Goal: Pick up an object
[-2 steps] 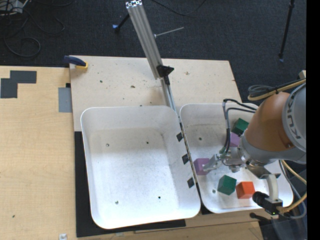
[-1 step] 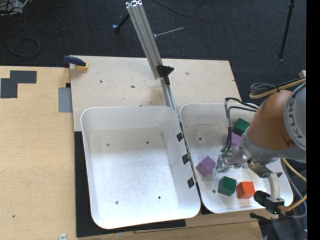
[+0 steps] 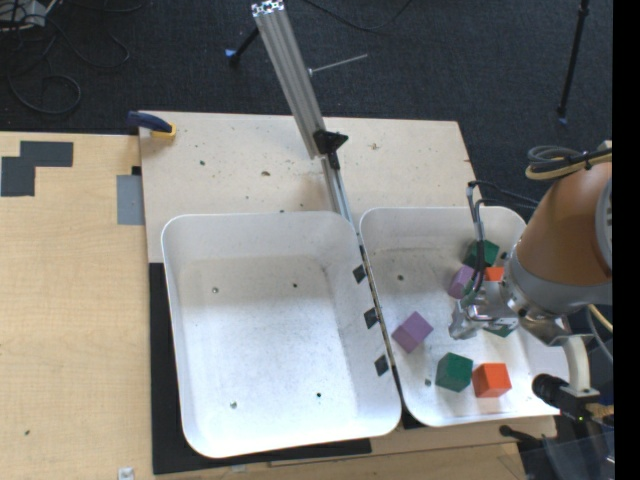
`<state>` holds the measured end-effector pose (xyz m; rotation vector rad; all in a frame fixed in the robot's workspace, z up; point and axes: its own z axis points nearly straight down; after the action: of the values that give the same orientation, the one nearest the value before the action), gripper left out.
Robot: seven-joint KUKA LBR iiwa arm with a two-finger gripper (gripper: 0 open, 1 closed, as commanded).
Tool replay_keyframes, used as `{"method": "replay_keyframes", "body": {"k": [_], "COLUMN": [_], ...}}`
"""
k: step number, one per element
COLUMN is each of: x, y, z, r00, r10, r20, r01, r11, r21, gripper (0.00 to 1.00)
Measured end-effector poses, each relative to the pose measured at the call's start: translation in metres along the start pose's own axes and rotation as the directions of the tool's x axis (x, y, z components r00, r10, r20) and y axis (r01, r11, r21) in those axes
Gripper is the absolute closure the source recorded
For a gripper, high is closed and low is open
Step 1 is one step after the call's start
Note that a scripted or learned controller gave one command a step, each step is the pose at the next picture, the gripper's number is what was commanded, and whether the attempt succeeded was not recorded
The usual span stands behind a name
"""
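Note:
The right bin (image 3: 420,230) holds several small blocks. A purple block (image 3: 412,331) lies near its left wall, with a green cube (image 3: 454,372) and an orange cube (image 3: 491,379) toward the front. Further back sit a second purple block (image 3: 461,281), a dark green block (image 3: 483,253) and a bit of orange (image 3: 493,275) at the arm's edge. My gripper (image 3: 470,320) hangs low over the bin's middle, between the back cluster and the front cubes. Whether anything sits between its tips is hidden.
The left bin (image 3: 200,238) stands beside the right one, a divider with black clips (image 3: 368,318) between them. A slanted metal pole (image 3: 295,83) rises behind the bins. A blue and yellow clamp (image 3: 152,123) lies at the bench's back left corner.

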<state>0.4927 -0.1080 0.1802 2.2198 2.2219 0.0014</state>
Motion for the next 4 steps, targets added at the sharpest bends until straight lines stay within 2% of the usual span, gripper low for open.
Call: {"method": "replay_keyframes", "body": {"k": [2, 4], "x": [0.002, 0.106], "y": [0.004, 0.041], "z": [-0.089, -0.073], "r00": [1.0, 1.0], "r10": [0.0, -0.003], "r20": [0.001, -0.001], "r01": [0.0, 0.003], "r11": [1.0, 1.0], "r21": [-0.002, 0.004], "gripper": [1.0, 1.0]}}
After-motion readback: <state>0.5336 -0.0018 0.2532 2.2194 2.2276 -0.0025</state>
